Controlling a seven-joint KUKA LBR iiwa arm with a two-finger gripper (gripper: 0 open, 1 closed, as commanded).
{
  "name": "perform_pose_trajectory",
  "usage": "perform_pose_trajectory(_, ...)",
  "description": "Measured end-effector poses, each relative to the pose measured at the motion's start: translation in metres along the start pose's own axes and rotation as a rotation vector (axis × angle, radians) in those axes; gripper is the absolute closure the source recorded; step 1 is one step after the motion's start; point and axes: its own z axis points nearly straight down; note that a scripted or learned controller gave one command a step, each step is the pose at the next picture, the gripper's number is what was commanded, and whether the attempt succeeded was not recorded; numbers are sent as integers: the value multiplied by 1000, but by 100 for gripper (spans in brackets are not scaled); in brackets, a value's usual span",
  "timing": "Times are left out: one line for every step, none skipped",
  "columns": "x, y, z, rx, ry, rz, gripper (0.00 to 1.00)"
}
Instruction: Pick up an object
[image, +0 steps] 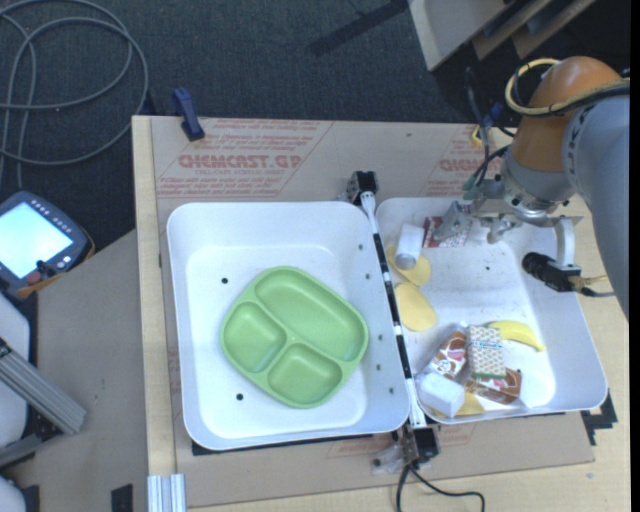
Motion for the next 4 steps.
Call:
perform_pose_trajectory(-62,-55,-66,1,-1,1,0)
perform_pose_trajectory(-21,-155,-78,1,1,1,0)
perform_pose_trajectory(49,-155,19,0,1,-1,0)
perform_pose_trajectory(42,-188,19,2,2,1,0)
